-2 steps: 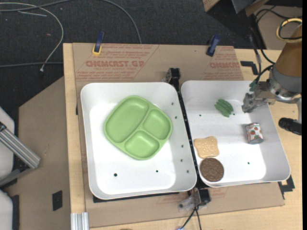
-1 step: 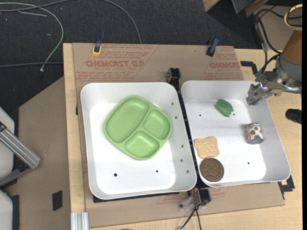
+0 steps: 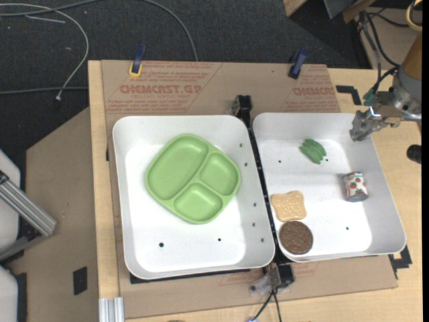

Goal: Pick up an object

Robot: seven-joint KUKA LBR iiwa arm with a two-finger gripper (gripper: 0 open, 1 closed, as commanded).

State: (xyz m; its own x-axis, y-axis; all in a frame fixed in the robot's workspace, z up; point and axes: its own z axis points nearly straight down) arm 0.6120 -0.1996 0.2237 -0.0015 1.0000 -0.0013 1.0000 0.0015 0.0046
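Right bin (image 3: 375, 240), near edge: brown round cookie (image 3: 295, 237), tan toast piece (image 3: 289, 206) touching just behind. Small can (image 3: 355, 186) mid-right. Green leafy item (image 3: 312, 150) farther back. Left bin (image 3: 134, 247): green divided plate (image 3: 193, 178). Gripper (image 3: 364, 125) at far right rim, nothing visibly held; spread or pressed cannot tell. Step: approach. Next: choose target, likely can, centre above, descend.

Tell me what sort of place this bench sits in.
Probably a robotics lab test rig, not a kitchen. Two shallow white plastic bins sit on a cardboard sheet held by blue clamps, loose cables trail over dark carpet, and the food, like the round brown cookie, looks like toys.
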